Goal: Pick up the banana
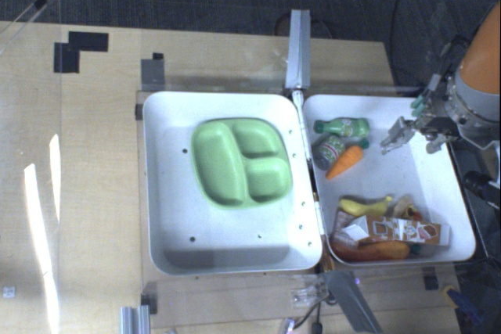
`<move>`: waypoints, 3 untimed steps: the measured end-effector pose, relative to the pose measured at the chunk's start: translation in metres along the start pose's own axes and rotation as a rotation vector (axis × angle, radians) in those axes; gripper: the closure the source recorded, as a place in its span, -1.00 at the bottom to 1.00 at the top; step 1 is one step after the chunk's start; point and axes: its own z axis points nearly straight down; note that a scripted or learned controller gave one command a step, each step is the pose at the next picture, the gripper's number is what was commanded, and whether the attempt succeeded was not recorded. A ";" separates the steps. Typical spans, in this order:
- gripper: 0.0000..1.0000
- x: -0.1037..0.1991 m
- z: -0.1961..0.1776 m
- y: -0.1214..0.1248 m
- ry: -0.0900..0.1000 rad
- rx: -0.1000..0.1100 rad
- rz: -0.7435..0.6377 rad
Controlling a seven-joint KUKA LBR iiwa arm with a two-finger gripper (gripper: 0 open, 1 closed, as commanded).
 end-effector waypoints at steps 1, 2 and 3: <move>-1.00 0.026 0.128 -0.052 0.000 0.002 0.010; -1.00 0.031 0.181 -0.032 -0.002 -0.014 -0.074; -1.00 0.017 0.134 -0.037 0.000 -0.001 -0.250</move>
